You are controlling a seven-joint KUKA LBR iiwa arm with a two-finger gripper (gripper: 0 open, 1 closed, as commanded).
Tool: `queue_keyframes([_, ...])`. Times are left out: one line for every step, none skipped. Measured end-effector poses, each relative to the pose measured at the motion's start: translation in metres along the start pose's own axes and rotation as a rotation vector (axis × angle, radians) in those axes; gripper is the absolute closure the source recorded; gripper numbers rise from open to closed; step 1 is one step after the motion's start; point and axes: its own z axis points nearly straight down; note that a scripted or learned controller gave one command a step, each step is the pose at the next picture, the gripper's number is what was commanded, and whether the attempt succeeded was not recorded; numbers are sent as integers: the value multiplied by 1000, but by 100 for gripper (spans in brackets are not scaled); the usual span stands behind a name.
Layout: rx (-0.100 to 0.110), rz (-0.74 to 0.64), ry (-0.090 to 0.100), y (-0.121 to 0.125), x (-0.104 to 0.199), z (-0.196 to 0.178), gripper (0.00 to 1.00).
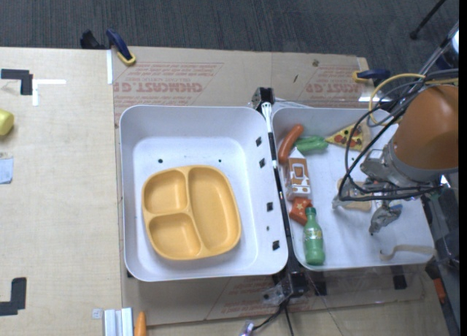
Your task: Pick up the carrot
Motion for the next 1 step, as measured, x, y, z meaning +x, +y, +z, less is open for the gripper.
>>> queue_keyframes([4, -63, -1, -50, 24, -21, 0])
